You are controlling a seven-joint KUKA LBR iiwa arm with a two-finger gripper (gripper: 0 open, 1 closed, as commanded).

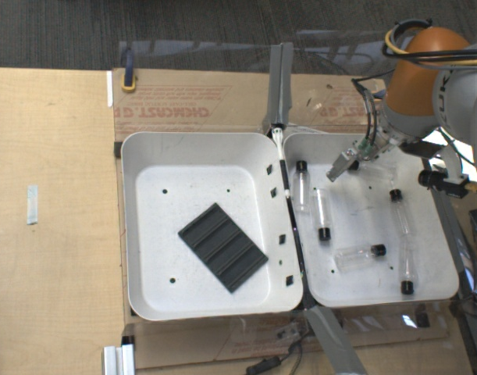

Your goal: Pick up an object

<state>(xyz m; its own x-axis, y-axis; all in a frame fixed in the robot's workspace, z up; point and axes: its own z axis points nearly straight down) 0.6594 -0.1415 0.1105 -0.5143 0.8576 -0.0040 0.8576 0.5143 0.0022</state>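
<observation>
Gripper over right bin with clear tubes; ribbed dark block in left bin.

Even overhead light, sharp frame, mild glare at right.
Both white bins were bright, close to washed out, with faint shadow along the inner walls. The dark ribbed slab cast almost no shadow. A blown-out patch sat by the arm's wrist. The clear tubes were hard to read against white. The floor at top was dim.

Cardboard sheet (printed lettering) behind bins; blue-handled clamp, perhaps.
</observation>
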